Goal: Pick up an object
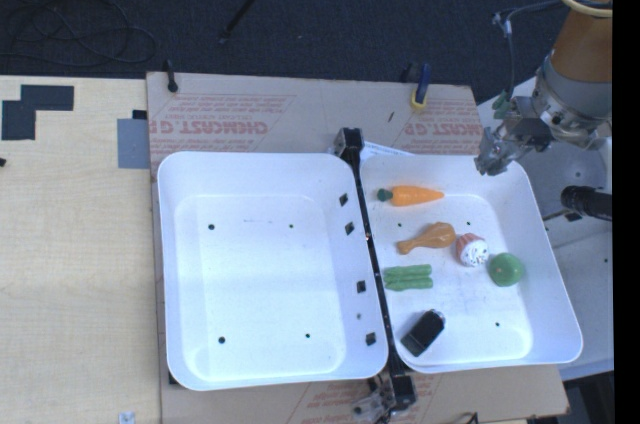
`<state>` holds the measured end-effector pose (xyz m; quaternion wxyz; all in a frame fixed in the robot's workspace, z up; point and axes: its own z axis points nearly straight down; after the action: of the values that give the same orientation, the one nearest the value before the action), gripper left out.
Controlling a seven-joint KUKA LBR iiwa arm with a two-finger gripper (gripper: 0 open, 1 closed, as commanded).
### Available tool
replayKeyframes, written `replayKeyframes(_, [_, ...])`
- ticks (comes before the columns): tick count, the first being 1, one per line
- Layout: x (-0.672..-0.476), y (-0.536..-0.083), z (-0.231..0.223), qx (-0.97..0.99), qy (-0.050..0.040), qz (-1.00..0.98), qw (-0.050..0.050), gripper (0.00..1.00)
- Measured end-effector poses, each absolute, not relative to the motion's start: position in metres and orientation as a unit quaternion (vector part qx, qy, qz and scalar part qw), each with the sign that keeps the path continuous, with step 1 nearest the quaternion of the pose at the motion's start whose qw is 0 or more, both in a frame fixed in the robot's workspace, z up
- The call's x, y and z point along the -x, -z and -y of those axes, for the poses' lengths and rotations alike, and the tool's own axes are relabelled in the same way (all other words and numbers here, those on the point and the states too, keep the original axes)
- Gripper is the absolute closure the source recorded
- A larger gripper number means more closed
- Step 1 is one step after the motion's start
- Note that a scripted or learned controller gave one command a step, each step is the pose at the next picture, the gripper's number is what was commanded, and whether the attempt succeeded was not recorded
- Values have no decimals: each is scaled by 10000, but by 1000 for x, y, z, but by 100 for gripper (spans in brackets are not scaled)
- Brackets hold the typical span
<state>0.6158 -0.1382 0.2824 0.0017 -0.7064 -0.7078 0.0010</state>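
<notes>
The right bin (545,242) holds an orange carrot (412,196), a tan drumstick-shaped toy (428,238), a green ridged piece (407,278), a small red and white ball-like toy (471,251), a green ball (506,269) and a black block (423,332). My gripper (492,158) hangs over the far right corner of that bin, up and to the right of the carrot, well apart from all the objects. Nothing shows between its fingers.
The left bin (170,242) lies beside the right one, joined by a black divider strip (362,242). Both rest on a cardboard sheet (260,117) with a blue and yellow clamp (421,87) at its far edge. Wood bench surface (70,242) extends left.
</notes>
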Motion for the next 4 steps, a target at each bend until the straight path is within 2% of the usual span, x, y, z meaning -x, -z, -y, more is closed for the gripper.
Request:
replayKeyframes(1, [-635,-370,80,7045,32,7096,-27,100])
replayKeyframes(2, [-631,-436,8,7045,20,7097,-9,100])
replayKeyframes(3, [-644,-526,-48,7048,29,7094,-20,100])
replayKeyframes(4, [-644,-538,-89,7058,-6,7084,6,100])
